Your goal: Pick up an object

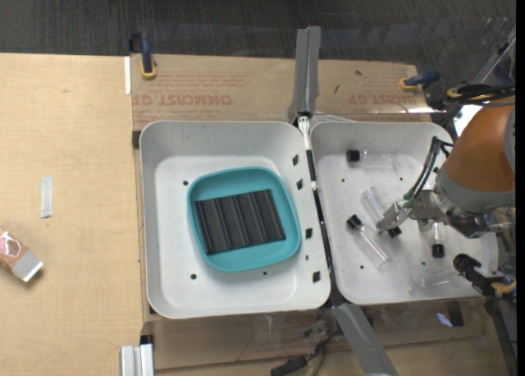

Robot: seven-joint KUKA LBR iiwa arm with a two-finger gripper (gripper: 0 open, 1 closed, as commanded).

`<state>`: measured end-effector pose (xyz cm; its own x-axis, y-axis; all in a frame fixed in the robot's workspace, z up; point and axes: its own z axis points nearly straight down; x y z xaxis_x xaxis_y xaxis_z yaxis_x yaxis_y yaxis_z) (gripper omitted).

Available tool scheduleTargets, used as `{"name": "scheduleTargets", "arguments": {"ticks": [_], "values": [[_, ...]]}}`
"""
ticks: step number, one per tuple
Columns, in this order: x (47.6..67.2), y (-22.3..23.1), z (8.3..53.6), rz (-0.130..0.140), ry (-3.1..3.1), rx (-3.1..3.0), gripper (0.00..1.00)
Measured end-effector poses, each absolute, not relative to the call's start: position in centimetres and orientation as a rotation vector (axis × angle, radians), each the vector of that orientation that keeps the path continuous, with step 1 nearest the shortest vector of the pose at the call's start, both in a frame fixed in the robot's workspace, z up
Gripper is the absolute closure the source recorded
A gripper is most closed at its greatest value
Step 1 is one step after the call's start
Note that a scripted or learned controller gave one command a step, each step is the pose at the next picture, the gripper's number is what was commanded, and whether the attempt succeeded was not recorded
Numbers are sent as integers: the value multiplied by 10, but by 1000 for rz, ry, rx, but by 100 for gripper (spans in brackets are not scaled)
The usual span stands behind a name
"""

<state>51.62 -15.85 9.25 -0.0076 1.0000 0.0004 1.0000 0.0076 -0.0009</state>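
Observation:
In the left bin [164,202] lies a teal tray [244,220] with a black ribbed insert. The right bin [344,284] holds several small items: a black cube [353,155] near the back, another black cube [354,222] in the middle, a clear tube [372,199] and a second clear tube [373,249]. My gripper [391,223] is low over the middle of the right bin, just right of the clear tubes and the middle black cube. The arm's orange band [486,153] rises behind it at the right.
A small black piece [437,249] and a clear plastic scrap [426,284] lie at the right bin's front right, under the arm. A metal divider bar [307,62] runs back between the bins. Cardboard and a wooden bench surround them.

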Motion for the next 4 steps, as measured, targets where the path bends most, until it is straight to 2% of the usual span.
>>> {"name": "scheduleTargets", "arguments": {"ticks": [1,2,3,4], "values": [[520,-110,91,3,-2247,-2191,0],[534,-107,91,2,-2267,-2174,0],[531,-126,92,1,-2261,-2181,0],[476,-125,91,2,-2322,-2112,0]]}}
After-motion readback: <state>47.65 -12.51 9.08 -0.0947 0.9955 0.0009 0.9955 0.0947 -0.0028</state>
